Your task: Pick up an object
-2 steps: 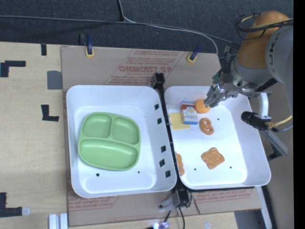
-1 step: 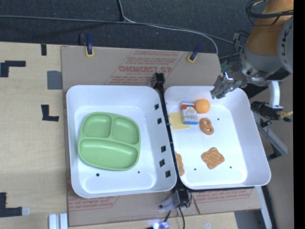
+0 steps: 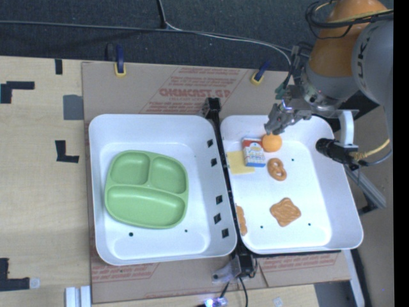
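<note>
Where bins (image 3: 192,238) sit, cardboard (image 3: 185,88), wooden bench (image 3: 38,190)

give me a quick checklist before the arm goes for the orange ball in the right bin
1. Target in view: orange ball lies near the far side of the right bin: ok.
2. Gripper lined up: sits just above the ball: ok.
3. Finger state: cannot tell.
4. Ball held already: nothing seen between the fingers: not ok.
5. Room around target: small box lies right beside the ball, pretzel just in front: not ok, crowded.
6. Left bin's green divided plate away from the path: ok.
</note>
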`<state>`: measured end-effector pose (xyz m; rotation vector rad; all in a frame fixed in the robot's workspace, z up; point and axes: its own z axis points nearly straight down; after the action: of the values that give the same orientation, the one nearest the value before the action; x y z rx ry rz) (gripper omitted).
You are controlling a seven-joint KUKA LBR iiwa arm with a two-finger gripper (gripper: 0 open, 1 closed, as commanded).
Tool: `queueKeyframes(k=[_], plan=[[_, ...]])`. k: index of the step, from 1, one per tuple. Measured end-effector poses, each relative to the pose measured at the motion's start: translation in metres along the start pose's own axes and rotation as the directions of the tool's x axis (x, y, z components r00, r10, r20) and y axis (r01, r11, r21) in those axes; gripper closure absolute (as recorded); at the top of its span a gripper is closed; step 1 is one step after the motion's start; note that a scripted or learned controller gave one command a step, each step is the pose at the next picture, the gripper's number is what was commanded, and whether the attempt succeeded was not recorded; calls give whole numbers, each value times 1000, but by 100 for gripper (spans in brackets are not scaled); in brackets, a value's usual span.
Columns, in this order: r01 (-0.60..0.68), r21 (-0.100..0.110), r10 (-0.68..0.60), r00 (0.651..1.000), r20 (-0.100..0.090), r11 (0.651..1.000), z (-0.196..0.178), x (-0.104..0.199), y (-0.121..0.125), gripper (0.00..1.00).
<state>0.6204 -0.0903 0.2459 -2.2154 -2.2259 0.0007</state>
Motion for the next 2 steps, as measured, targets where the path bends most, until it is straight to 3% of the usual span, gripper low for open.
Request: queueKeyframes(k=[2], plan=[[1, 2, -1, 1000, 0, 1000, 22, 102, -8, 100]])
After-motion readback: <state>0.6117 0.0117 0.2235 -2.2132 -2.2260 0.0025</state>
